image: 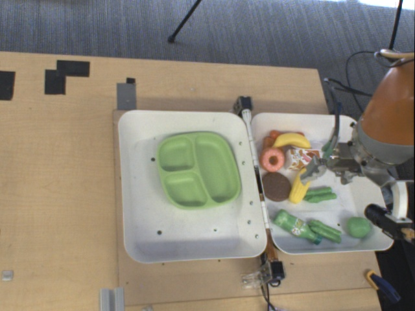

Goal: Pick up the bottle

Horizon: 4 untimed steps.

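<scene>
So far nothing is lifted: the jaws (316,167) hang over the right bin (343,241), their spread unclear, while the bottle (295,226) lies below them, untouched, near the front.

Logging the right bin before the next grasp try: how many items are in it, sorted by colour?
Green: 4 - bottle, pepper-like piece, round piece, long pod
Yellow: 2 - banana, corn
Pink: 1 - donut
Brown: 1 - disc
Mixed print: 1 - packet
Total: 9
</scene>
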Tool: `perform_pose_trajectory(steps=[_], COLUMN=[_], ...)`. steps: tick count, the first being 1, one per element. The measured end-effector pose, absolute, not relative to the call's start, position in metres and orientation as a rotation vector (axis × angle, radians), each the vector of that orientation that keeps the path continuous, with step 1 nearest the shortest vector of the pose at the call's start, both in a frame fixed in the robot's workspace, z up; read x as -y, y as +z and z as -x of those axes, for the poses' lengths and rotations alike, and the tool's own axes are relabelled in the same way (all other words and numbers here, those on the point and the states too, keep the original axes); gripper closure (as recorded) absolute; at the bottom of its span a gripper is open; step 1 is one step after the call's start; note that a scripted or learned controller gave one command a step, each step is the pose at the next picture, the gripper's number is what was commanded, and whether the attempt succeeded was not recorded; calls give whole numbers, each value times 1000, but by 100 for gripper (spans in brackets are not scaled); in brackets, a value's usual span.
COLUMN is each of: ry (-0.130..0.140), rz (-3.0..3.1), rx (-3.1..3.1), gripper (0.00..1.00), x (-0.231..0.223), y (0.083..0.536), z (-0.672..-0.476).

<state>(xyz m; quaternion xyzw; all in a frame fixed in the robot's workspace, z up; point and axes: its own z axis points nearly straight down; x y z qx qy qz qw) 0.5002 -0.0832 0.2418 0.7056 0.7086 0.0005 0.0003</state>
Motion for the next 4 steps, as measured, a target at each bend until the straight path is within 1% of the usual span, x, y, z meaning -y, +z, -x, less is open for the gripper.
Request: perform_pose_trajectory(steps=[1,2,3,4], ry=[4,3,3,3], rz=[-2212,-2082,-2020,-1886], rx=[-2228,-2353,-2406,-2512], gripper=[100,100,100,100], x=[83,-24,-91,-173], y=[252,223,219,222], z=[-501,-487,-487,-505])
